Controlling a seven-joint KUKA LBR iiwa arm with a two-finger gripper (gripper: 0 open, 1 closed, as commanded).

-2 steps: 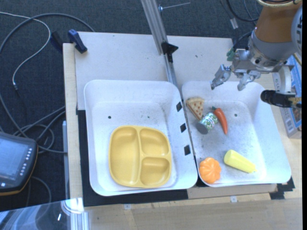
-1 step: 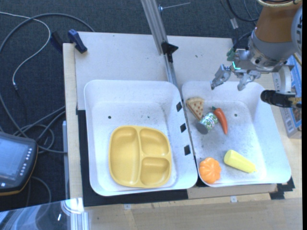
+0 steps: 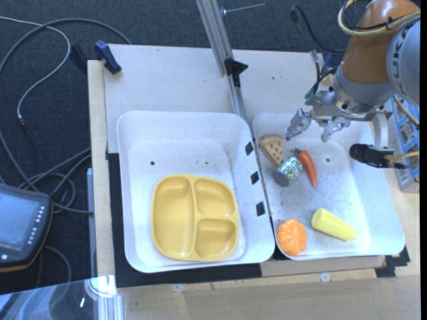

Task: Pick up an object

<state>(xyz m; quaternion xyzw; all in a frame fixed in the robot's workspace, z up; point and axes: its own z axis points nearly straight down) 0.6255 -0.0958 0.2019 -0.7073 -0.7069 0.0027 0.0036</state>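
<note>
My gripper [image 3: 311,129] hangs over the back of the right bin [image 3: 373,199], its two fingers spread apart with nothing between them. Just below and left of it lie a pizza slice [image 3: 271,149], a small green-labelled can [image 3: 289,171] on its side, and an orange carrot [image 3: 307,167]. Nearer the front of the same bin rest a yellow banana-like piece [image 3: 332,224] and an orange pumpkin-like fruit [image 3: 291,237].
The left bin [image 3: 137,145] holds a yellow divided plate [image 3: 195,217]. A metal pole [image 3: 217,25] rises behind the divider between the bins. A blue clamp [image 3: 107,56] sits at the bench's back left corner.
</note>
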